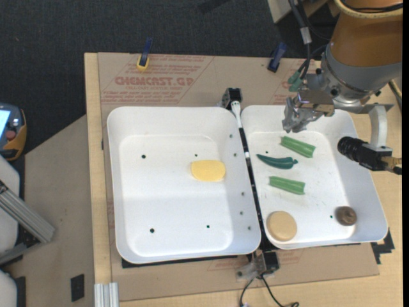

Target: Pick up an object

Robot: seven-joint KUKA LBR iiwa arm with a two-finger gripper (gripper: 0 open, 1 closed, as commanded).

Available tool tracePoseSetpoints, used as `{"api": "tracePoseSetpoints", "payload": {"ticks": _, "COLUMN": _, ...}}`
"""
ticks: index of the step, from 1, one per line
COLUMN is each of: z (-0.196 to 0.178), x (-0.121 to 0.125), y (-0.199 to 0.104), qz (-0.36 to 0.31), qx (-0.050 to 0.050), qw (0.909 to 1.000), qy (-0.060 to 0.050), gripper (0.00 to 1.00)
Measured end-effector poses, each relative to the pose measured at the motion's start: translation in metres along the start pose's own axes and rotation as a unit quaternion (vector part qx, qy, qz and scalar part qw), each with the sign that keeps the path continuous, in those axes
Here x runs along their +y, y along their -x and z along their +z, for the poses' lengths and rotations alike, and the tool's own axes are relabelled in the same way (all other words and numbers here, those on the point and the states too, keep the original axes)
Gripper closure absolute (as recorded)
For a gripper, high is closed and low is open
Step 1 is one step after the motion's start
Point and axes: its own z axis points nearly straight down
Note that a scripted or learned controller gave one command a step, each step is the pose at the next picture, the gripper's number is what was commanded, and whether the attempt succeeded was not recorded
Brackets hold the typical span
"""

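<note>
Green pieces [298, 146] lying flat; perhaps vegetables.

Setting: robotics laboratory or test bench.

Evidence: an industrial robot arm [367, 37], grey with an orange band, directly above the gripper [295, 124]. Cables [299, 18] run up beside the arm. Below and to the left of the gripper, two white bins [121, 171] side by side on a cardboard sheet [160, 75] printed with a maker's name. Clamps [144, 55] pin the sheet's far edge, up and left of the gripper. A small black device [231, 98] sits at the bins' seam, just left of the gripper. Dark carpet [96, 11] lies beyond the bench.
</note>
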Motion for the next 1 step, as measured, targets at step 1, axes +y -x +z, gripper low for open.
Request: {"api": "tracePoseSetpoints", "payload": {"ticks": 1, "z": 0.0330, "x": -0.0409, "y": 0.0464, "qz": 0.001, "qx": 0.001, "qw": 1.0000, "qy": 0.004, "gripper": 1.00}}
